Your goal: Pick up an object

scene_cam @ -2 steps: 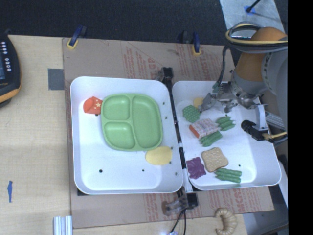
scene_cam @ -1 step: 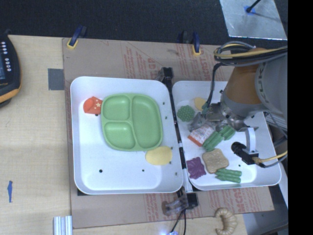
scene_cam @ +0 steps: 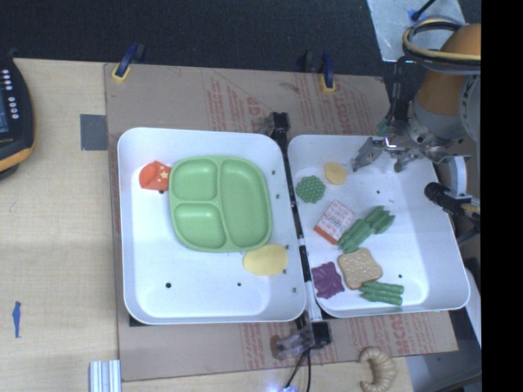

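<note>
Green beans [scene_cam: 382,292], cracker [scene_cam: 359,268], purple piece [scene_cam: 328,279] at right bin [scene_cam: 441,243] near edge. Mid-bin: pink packet [scene_cam: 334,221], pea pod [scene_cam: 365,228] lying diagonal. Far end: pale yellow chip [scene_cam: 336,172], nearest target, just left of gripper [scene_cam: 386,158]. Gripper fingers spread wide, nothing between them, hovering over far corner.

Robotics lab: clamped cardboard bench [scene_cam: 245,96], 2 white bins [scene_cam: 147,300], teach pendant [scene_cam: 12,109].
</note>
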### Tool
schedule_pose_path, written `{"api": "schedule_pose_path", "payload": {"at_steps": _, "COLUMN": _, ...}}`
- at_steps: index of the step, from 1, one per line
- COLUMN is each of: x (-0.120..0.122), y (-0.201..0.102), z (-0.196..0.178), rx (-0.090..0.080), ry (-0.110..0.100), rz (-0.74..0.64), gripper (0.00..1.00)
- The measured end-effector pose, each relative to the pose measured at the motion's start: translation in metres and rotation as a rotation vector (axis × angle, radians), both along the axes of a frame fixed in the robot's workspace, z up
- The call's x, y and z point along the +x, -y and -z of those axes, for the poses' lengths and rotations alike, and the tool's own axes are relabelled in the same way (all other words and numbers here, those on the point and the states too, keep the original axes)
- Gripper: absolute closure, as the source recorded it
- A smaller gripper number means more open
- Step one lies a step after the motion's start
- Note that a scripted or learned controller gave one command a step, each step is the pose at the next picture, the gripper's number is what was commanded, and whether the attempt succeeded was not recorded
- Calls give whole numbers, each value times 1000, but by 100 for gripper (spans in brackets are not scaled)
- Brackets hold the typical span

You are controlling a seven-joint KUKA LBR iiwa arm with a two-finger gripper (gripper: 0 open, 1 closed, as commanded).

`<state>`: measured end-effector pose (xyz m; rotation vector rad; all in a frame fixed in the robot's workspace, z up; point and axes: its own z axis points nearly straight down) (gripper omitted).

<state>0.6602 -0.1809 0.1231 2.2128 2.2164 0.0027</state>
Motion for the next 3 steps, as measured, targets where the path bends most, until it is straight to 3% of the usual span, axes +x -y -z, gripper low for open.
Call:
{"api": "schedule_pose_path", "payload": {"at_steps": 1, "x": -85, "y": -36, "z": -18, "rx": 8, "ry": -18, "rz": -1, "gripper": 0}}
{"api": "schedule_pose_path", "payload": {"at_steps": 2, "x": -11, "y": -41, "z": -99, "rx": 3, "ry": 2, "rz": -6, "gripper": 0}}
{"api": "schedule_pose_path", "payload": {"at_steps": 3, "x": -89, "y": -50, "z": 15, "rx": 5, "ry": -5, "rz": -3, "gripper": 0}}
